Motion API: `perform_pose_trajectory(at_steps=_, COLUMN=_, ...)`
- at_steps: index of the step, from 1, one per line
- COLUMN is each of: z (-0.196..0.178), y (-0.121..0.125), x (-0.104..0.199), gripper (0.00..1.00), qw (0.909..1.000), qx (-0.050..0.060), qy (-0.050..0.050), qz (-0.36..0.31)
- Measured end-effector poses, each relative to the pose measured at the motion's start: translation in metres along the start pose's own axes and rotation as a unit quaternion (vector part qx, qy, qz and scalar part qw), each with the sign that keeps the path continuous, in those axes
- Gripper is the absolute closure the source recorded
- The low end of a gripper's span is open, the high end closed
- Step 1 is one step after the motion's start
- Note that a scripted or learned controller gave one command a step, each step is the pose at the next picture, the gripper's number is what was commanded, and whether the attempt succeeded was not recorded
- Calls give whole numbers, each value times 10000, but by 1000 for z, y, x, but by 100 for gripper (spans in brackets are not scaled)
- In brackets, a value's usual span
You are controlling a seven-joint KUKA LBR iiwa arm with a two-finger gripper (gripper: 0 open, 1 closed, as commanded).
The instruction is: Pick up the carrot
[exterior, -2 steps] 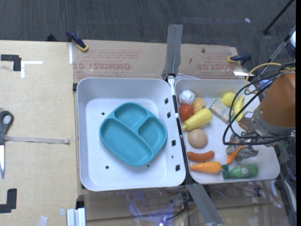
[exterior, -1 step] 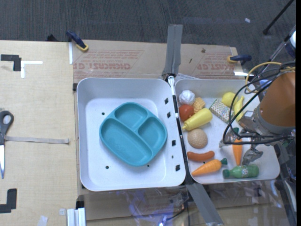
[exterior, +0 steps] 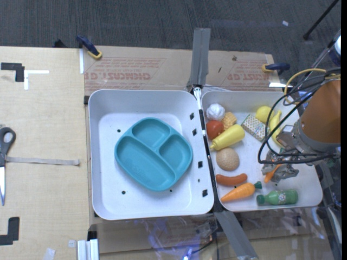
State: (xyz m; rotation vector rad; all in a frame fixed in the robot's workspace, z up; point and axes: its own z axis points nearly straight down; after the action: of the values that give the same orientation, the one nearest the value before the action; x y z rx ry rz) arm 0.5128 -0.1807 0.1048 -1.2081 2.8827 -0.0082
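The carrot (exterior: 238,192) lies near the front edge of the right bin (exterior: 312,199), just in front of a sausage (exterior: 231,179) and just left of a green bottle (exterior: 278,197). The gripper (exterior: 277,172) hovers just behind and right of the carrot; its state I cannot tell. With neighbours crowding so close, a descent could nudge or seize the bottle instead

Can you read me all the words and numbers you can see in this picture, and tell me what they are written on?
Red printed words on the brown cardboard sheet behind the bins: they appear upside down or mirrored and too blurred to read.
More red print on the cardboard's right part: also too blurred to read.
Label on the green bottle: too small to read.
No other words or numbers can be seen.
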Motion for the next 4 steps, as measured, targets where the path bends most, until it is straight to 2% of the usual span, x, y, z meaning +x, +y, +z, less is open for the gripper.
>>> perform_pose_trajectory(at_steps=1, z=-35, y=-2, x=-13, gripper=100, qw=9999, qx=-40, qy=39, qz=123)
perform_pose_trajectory(at_steps=2, z=-35, y=-2, x=-13, gripper=0, qw=9999, qx=-41, qy=38, qz=127)
perform_pose_trajectory(at_steps=3, z=12, y=-30, x=17, gripper=0, qw=9960, qx=-37, qy=50, qz=890)
perform_pose_trajectory(at_steps=4, z=2, y=-30, x=13, gripper=100, qw=9960, qx=-31, qy=21, qz=895)
